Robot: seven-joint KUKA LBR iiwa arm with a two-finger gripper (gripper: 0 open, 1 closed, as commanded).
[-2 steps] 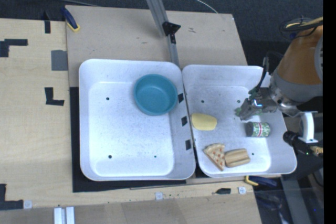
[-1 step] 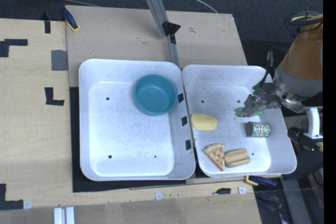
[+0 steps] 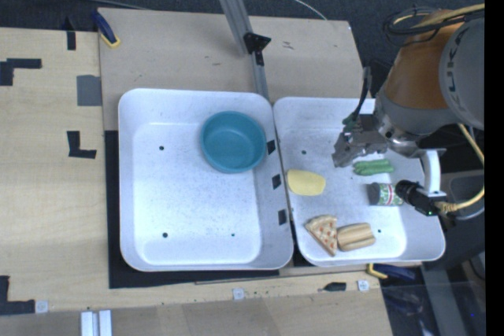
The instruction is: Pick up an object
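Observation:
My gripper [image 3: 350,151] hangs over the right bin [image 3: 315,116], near its middle right, with nothing visible between its fingers. Just right of it lies a green bean-like piece [image 3: 373,167]. Below that rests a small green and white can [image 3: 384,194] on its side. A yellow lemon-shaped piece [image 3: 305,183] lies left of the gripper, lower down. A pizza slice [image 3: 322,233] and a bread roll [image 3: 355,236] sit at the bin's front. A blue bowl [image 3: 233,141] stands in the left bin [image 3: 157,193], at its upper right.
The grey arm with its orange band [image 3: 421,75] reaches in from the right over the right bin's edge. A metal pole [image 3: 236,4] slants down to the gap between the bins. Black tape marks and a blue-yellow clip [image 3: 107,29] lie on the bench.

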